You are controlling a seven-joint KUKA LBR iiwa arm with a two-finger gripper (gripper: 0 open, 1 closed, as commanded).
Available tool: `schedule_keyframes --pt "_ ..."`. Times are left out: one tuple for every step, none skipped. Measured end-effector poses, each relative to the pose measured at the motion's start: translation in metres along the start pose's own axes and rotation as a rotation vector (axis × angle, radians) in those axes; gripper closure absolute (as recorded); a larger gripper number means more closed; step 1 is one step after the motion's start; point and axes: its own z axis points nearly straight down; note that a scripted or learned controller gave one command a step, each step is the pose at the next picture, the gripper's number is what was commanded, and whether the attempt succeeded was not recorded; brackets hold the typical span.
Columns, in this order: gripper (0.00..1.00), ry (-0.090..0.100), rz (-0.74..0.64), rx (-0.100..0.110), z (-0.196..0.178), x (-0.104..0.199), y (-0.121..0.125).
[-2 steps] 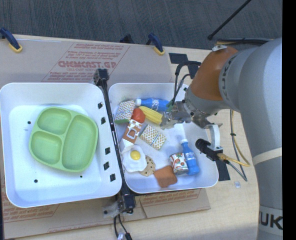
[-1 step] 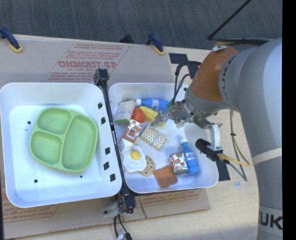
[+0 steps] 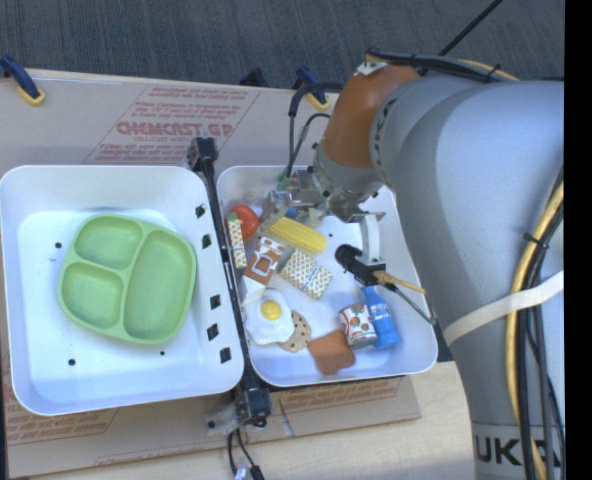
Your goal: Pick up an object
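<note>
Cardboard [image 3: 176, 118] is lying under both bins; left of the fried egg [image 3: 267, 313] a green plate [image 3: 126, 278] is sitting alone, and right of it toys are crowding the corn [image 3: 296, 234] beneath the gripper [image 3: 294, 200], so neighbours are likely blocking any clean pinch.

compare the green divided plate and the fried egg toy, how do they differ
The green divided plate lies alone in the left bin; the fried egg toy lies in the right bin among many other small things. The plate is far larger than the egg. The plate is one pale green with three compartments; the egg is white with a yellow yolk. Both lie flat on a bin floor, away from the gripper.
</note>
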Motion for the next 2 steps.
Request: schedule_keyframes --pt "1.0 0.005 -0.005 0.002 -0.01 0.003 0.0" --pt "1.0 0.01 -0.008 0.002 -0.1 0.085 -0.06"
